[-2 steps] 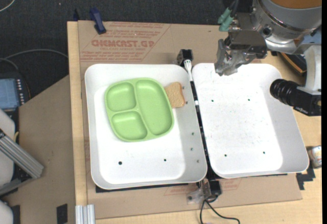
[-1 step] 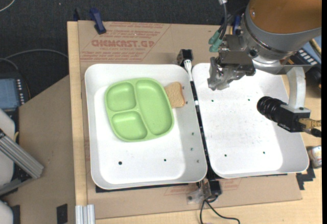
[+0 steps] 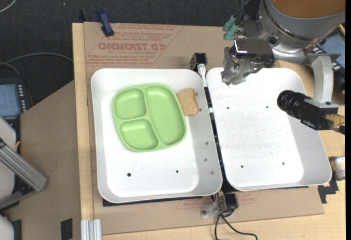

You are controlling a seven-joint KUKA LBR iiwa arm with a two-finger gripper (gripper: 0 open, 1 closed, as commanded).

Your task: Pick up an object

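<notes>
Tan slice (image 3: 188,101) against green tray (image 3: 149,117)

The green plate (image 3: 149,118) looks like smooth, faintly glossy plastic; the tan slab (image 3: 188,102) at its two o'clock looks rough and matt.

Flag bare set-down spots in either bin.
Right shallow white bin: floor bare from the gripper at its far-left corner down to the near rim. Left shallow white bin: bare strip between the green three-compartment plastic plate and near rim. Crowded: its far half, tan square slab against the plate.
</notes>
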